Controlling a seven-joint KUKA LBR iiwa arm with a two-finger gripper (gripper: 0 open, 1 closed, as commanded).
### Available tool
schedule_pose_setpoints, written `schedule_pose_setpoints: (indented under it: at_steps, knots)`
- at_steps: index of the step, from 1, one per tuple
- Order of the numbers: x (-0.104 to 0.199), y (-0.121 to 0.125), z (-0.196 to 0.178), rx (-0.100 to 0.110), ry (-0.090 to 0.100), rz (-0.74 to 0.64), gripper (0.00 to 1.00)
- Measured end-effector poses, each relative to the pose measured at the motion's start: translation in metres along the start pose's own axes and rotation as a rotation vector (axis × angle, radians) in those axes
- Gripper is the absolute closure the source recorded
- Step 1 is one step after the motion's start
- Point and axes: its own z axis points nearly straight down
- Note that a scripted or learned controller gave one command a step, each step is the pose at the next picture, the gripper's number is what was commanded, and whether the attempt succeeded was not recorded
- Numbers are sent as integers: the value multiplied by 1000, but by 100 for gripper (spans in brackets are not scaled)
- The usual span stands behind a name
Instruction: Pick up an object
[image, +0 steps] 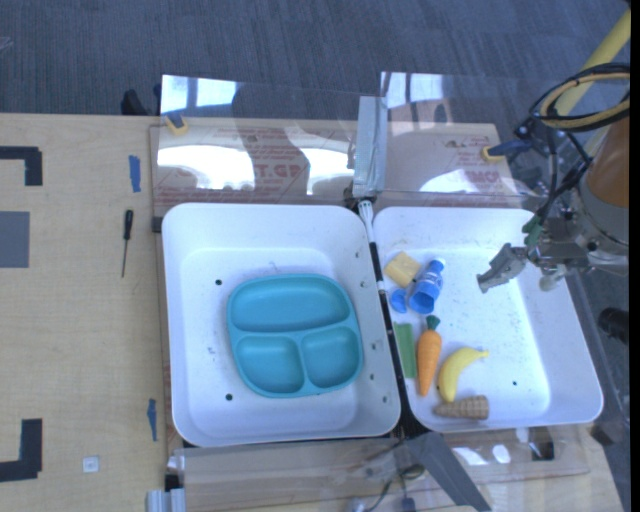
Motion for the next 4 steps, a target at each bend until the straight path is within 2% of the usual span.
schedule_pose_setpoints:
  at_steps: [1, 2, 3, 4]
  knots:
    - [36, 29, 98, 8, 1, -41, 0]
    - [2, -9, 190, -8, -2, -128, 0]
    - [1, -7, 179, -16, -4, -126, 100]
    - [1, -8, 179, -14, -4, -126, 0]
